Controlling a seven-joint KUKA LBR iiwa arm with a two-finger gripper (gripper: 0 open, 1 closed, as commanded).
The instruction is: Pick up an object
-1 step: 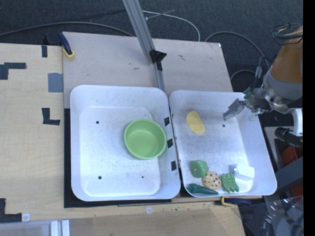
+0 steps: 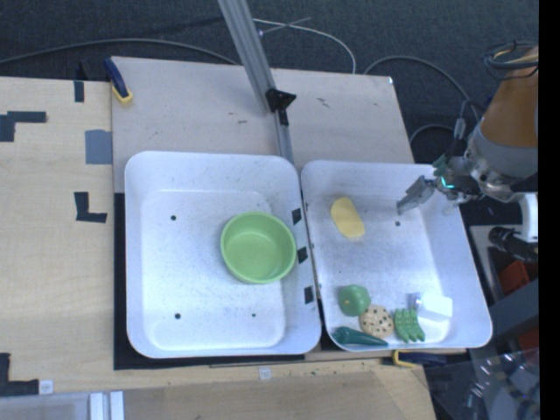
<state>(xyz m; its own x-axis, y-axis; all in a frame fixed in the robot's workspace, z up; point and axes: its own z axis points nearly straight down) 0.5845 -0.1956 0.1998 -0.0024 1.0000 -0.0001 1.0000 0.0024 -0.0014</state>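
My gripper (image 2: 416, 195) hangs over the upper right part of the right bin (image 2: 455, 234), its grey fingers pointing down and left. Nothing shows between them. A yellow oblong object (image 2: 347, 218) lies to the gripper's left in the same bin. Along that bin's near edge sit a green ball-like object (image 2: 353, 299), a speckled tan cookie-like object (image 2: 376, 320), a dark teal object (image 2: 359, 336), a green ridged object (image 2: 408, 325) and a small white block (image 2: 435, 306). In the left bin (image 2: 157, 234) stands a light green bowl (image 2: 257, 248).
A grey metal pole (image 2: 249, 42) slants over the bench from the top toward the bins' junction. A blue and yellow clamp (image 2: 117, 80) sits at the bench's far left corner. Cables trail on the dark floor behind the bench.
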